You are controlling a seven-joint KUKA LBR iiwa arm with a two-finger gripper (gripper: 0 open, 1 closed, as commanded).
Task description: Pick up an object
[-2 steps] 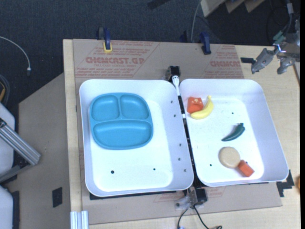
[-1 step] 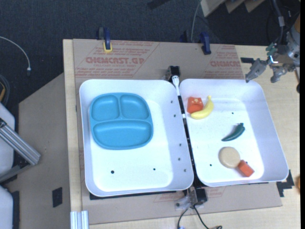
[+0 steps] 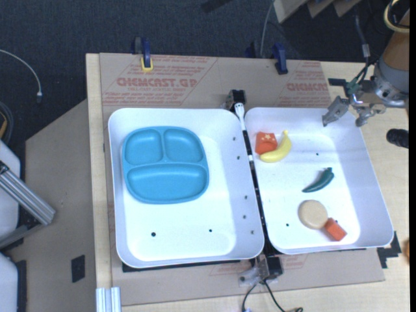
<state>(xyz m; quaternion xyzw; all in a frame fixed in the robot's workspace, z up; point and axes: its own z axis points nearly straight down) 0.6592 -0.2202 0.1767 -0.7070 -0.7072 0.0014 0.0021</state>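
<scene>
The gripper (image 3: 346, 112) is hovering over the far right corner of the right bin (image 3: 364, 174), up at about one o'clock in the view, with its two fingers splaying wide and nothing sitting between them. No object is directly under it, so my judgement is that the step in hand is choosing a target and lining up above it.

Working outward, the nearest candidates are lying toward nine o'clock from the gripper: a yellow banana (image 3: 279, 149), curved and smooth, touching a small red piece (image 3: 264, 142) that looks like glossy plastic. To do this well, I'd say the fingers should be straddling the banana across its narrow width, clear of the red piece.

Down toward six o'clock, a dark green pepper (image 3: 319, 181) is resting alone, slender and tapered. Further toward the near rim, a round tan disc (image 3: 312, 214) is lying flat, touching an orange-red block (image 3: 335, 229); flat shapes likely grip poorly.

Far across at nine o'clock, a blue divided plate (image 3: 166, 164) is sitting in the left bin (image 3: 188, 239), smooth with three compartments.
</scene>
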